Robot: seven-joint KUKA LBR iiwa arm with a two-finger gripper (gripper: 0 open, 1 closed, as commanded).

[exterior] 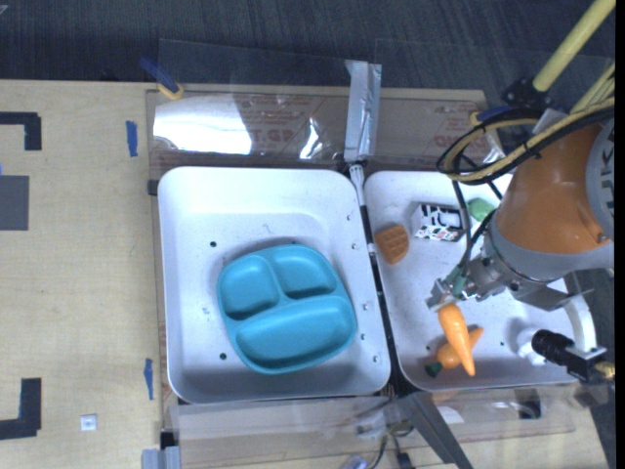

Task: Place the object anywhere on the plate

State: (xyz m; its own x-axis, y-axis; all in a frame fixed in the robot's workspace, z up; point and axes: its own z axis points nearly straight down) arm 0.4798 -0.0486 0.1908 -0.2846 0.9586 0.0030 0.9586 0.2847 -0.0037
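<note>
No readable brand or text anywhere; the small card [441,221] in the right bin [410,189] has a black-and-white print, too small to read. Blue tape bits [131,137] on the wooden bench [68,262], plus black corner marks, no lettering.

Left bin [186,203]: shallow, white, rounded corners, matte plastic. Blue plate [285,307] sits in it, lower-centre, smooth plastic, three compartments (two small up top, one long below), rounded outline. White floor open all round the plate, widest toward the bin's far and left sides; the plate's near edge is close to the near wall.

Right bin: same white tray, touching the left bin along the middle wall. Orange carrot-shaped toy [456,340] lies near the near wall, tapered, glossy, tip pointing up-left toward the gripper. A brown rounded piece [393,243] sits just beside the dividing wall, dull texture. A green item [480,208] partly hidden under cables at the far right.

Grey arm with orange band [552,198] comes in from the right, over the right bin. Gripper [457,287] hovers just above the carrot's upper end; fingers look narrow, close together, with nothing visibly between them. Whether they touch the carrot, cannot tell. Clear sheet and silver tape strip [359,110] behind the bins. Yellow pole [578,29] top right.
</note>
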